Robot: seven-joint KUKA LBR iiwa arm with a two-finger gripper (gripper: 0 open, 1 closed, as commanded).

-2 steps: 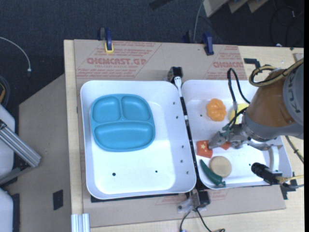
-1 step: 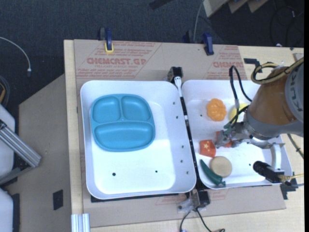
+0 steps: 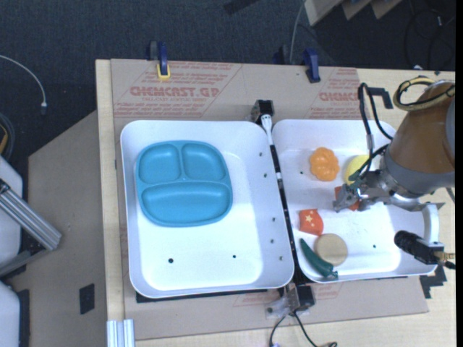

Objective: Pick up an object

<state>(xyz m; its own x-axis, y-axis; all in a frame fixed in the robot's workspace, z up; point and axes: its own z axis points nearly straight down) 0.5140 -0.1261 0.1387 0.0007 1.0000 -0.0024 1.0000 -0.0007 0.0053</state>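
On the surface (image 3: 108, 194), a brown board printed "CHEMCAST" in red, sit two shallow white bins with rounded corners. The left bin (image 3: 210, 266) holds one smooth blue plate (image 3: 185, 182) with three compartments. The right bin (image 3: 376, 262) holds five objects: one orange rounded piece (image 3: 324, 163), one yellow piece (image 3: 354, 167) partly hidden by the arm, one red block (image 3: 311, 221) with a white mark, one tan disc (image 3: 332, 248) and one dark green curved piece (image 3: 317, 259) touching the disc. The gripper (image 3: 348, 197) is low over the right bin, between the yellow piece and the red block; whether its fingers are parted or grip anything cannot be told. Two blue clamps (image 3: 160, 53) hold the board's far edge.
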